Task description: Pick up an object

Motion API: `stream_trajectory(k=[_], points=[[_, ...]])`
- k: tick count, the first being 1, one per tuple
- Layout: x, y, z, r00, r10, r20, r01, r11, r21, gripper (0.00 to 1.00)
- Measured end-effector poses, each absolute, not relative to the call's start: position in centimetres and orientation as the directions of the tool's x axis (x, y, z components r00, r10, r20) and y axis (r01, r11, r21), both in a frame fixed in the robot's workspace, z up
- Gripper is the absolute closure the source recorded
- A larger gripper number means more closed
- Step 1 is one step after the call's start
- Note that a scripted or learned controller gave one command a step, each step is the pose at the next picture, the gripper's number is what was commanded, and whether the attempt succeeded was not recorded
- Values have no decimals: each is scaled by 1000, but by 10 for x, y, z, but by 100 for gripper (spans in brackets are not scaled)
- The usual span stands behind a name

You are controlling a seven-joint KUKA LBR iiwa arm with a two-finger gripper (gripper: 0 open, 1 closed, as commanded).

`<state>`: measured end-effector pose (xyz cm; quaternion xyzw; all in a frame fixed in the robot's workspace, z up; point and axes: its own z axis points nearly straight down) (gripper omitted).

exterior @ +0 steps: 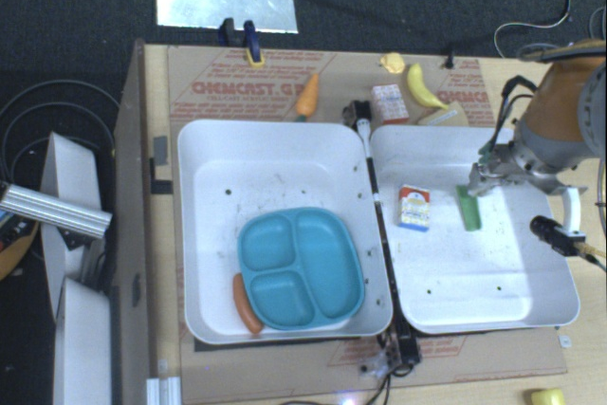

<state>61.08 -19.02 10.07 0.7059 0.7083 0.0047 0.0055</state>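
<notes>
Two white bins sit side by side, and the left bin (204, 166) serves as the marker here. Toward its near end lie one blue divided plate (301, 267) and, touching the plate's left rim, one orange sausage-shaped piece (246, 303) close to the bin's near wall; the far half of this bin is bare floor. The right bin (493, 299), just beside it, holds two things: one small red-and-white carton (414, 208) near the shared wall and one green stick (469, 208) further right, apart from the carton, with bare floor nearer the camera. The gripper (482, 178) stands over the stick's far end; whether it is clenched or released cannot be told. The arm (561, 114) slants in from the right. Beyond the left bin lie one carrot (307, 96), one banana (421, 88) and one small box (390, 102).
</notes>
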Motion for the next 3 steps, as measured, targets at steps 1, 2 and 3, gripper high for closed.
stream_trajectory(k=[1,2,3], points=[[558,-198,137,1,1000,0,1000,-1,-2,100],[561,-198,136,-1,1000,0,1000,1,2,0],[562,-189,82,-3,1000,1,1000,3,-2,0]])
